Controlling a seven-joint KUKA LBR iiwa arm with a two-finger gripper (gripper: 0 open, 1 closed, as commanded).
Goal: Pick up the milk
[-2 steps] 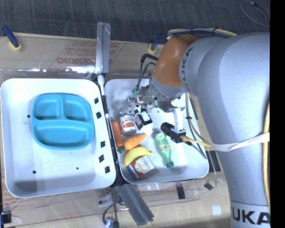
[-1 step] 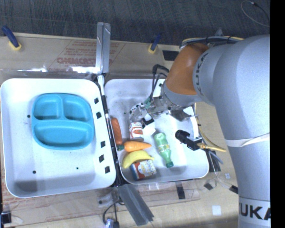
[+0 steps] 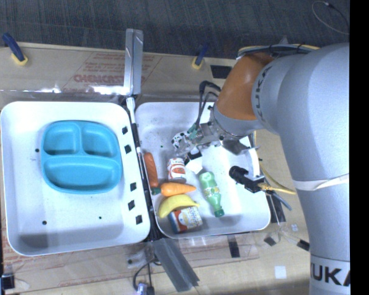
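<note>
in the right bin, nearest lie a can and banana, the milk sits mid-bin beside a green bottle, and the gripper, grip state indeterminable, hangs just beyond, risking clutter contact.

Two white bins sit side by side, with one blue divided tray. There is one each of hot dog, carrot, banana, green bottle, can and small jar.
</note>
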